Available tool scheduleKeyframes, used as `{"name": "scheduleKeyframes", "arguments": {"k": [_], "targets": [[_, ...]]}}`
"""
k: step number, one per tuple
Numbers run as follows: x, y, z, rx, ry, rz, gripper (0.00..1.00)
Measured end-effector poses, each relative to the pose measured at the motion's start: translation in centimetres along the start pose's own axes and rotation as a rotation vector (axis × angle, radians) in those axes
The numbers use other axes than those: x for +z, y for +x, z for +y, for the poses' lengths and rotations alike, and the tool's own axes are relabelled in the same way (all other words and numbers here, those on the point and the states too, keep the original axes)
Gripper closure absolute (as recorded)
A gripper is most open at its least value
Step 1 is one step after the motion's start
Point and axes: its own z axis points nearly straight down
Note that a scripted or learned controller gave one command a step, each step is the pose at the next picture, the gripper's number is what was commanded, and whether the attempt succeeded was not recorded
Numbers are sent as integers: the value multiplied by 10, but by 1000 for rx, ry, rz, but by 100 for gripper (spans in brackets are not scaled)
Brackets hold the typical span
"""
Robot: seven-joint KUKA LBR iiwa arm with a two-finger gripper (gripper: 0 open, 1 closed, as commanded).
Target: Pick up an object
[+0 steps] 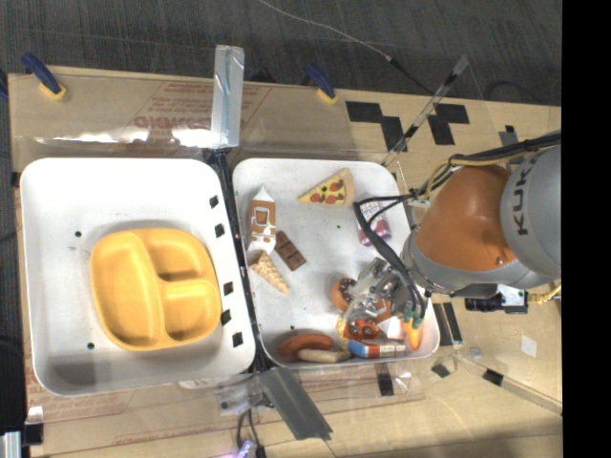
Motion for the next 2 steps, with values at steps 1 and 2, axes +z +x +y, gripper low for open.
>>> {"name": "scheduleKeyframes", "arguments": {"k": [1, 2], "targets": [[-136, -1, -8, 48, 3, 4, 100], [-80, -65, 48, -154, 2, 17, 100]]}}
